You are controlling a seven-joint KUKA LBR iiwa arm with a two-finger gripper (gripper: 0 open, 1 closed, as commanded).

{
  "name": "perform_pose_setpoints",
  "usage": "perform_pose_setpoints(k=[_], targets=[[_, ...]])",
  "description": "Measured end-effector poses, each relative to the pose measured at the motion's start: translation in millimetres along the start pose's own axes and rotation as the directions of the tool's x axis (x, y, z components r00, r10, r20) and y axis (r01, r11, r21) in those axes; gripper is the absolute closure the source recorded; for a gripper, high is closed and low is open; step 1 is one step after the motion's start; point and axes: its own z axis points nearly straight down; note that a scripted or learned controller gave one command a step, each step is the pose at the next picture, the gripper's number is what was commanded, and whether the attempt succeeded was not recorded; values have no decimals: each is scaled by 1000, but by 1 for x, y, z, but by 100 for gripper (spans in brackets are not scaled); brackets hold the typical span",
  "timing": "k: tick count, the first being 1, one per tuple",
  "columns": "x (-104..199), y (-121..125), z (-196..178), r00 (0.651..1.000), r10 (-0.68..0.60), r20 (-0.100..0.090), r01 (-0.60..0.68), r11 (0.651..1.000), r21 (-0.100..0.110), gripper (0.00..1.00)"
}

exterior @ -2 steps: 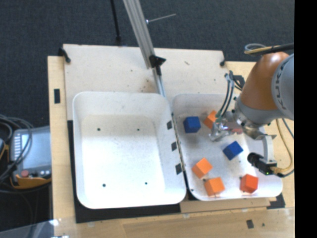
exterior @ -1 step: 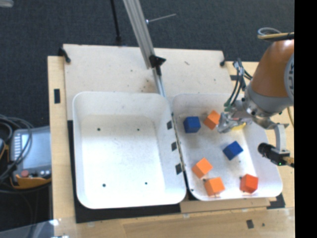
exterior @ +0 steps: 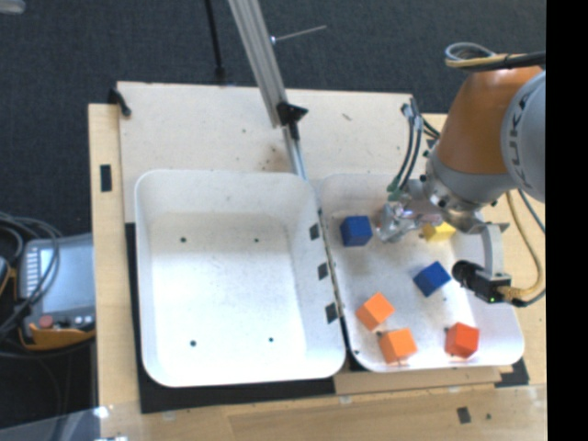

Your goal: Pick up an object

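Right bin (exterior: 514, 343), frame's right: two blue blocks, three orange, one yellow. Our tool (exterior: 393, 220) sits low beside the upper blue block (exterior: 356, 231); finger state we cannot tell. Nothing lifted; we judge the pickup remains.

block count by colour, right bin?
Blue blocks: 2
Orange blocks: 2
Red block: 1
Yellow block: 1, partly hidden by the arm
Total: 6
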Motion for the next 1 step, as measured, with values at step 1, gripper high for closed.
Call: perform_pose_setpoints(k=[1], targets=[[45,-1,4,1000,1,0,-1,1000,3,100]])
